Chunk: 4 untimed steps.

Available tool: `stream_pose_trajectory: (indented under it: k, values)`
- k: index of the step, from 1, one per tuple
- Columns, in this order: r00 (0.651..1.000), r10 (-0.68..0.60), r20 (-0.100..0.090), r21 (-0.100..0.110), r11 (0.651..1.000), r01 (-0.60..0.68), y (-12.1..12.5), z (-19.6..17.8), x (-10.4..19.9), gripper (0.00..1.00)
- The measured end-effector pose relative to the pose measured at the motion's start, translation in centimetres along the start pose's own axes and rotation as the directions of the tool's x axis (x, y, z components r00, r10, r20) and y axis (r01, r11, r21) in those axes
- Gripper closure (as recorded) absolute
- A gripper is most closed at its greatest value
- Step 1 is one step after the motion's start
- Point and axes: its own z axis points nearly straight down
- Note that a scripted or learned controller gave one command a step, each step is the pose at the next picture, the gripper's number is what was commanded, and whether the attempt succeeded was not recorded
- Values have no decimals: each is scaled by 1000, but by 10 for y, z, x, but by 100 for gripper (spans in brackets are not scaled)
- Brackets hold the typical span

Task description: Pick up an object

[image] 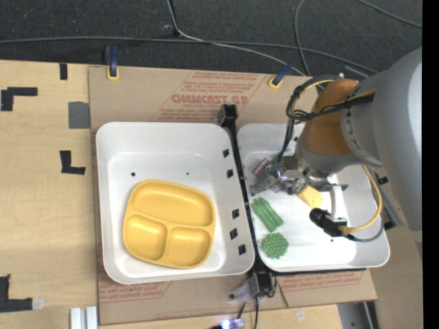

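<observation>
Hovering low in right shallow white bin [367, 252], my pincer [285, 177]; whether clenched or released, cannot tell. Small yellow block [311, 197] just beside. Green ridged cylinder [267, 213], green bumpy ball [275, 245] nearby. Yellow plastic divided tray [169, 223] in left white bin [110, 184].

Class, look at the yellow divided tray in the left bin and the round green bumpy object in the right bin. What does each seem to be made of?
Yellow divided tray: probably moulded plastic, smooth with a soft sheen and rounded compartment edges. Round green bumpy object: possibly rubber or soft plastic, matt and covered in small nubs; too small to be sure.
</observation>
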Motion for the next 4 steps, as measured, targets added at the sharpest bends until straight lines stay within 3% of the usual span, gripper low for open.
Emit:
stream_pose_trajectory:
  k: [1, 2, 4]
  values:
    - [1000, 0, 0, -5, 1000, 0, 0, 0, 0, 0]
    - [1000, -1, 2, -7, 1000, 1, 1, -10, 0, 100]
    - [1000, 0, 0, -10, 1000, 0, 3, -114, -9, 100]
